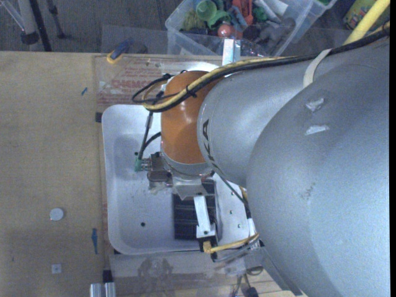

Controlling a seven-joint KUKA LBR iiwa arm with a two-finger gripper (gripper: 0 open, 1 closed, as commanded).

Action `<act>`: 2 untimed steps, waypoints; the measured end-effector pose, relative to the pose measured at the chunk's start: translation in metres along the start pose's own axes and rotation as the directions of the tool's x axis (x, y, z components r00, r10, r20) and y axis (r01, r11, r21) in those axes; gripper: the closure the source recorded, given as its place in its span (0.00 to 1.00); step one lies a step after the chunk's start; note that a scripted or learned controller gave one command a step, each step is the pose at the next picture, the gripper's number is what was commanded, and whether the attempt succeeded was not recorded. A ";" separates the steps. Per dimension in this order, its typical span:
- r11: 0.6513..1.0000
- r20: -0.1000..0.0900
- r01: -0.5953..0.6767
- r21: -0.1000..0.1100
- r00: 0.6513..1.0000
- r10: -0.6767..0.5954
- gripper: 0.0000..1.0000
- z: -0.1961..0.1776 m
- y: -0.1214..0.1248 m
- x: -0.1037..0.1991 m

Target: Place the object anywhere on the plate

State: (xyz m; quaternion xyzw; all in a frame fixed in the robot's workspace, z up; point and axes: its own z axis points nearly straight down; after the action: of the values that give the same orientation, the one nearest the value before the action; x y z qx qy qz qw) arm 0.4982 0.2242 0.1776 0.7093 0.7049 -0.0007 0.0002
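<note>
The arm (266, 147) is down over the white bin (120, 166) — it blocks most of it. Can't tell if the gripper (162, 177) is open or holding anything, and the object is maybe hidden underneath.

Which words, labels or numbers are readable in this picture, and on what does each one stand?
"KA": black letters on the grey arm, beside the orange band; they look like part of a longer word.
Red printing on the board behind the white bin: too blurred to read.
Nothing else is legible.
</note>
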 end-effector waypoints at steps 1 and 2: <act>0.909 0.000 0.417 -0.001 0.909 -0.417 1.00 -0.088 -0.019 0.001; 0.905 -0.001 0.424 0.002 0.905 -0.424 1.00 -0.075 -0.010 -0.091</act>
State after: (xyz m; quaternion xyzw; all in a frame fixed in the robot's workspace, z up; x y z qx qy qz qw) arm 0.4878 0.1331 0.2526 0.5391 0.8423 -0.0011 -0.0009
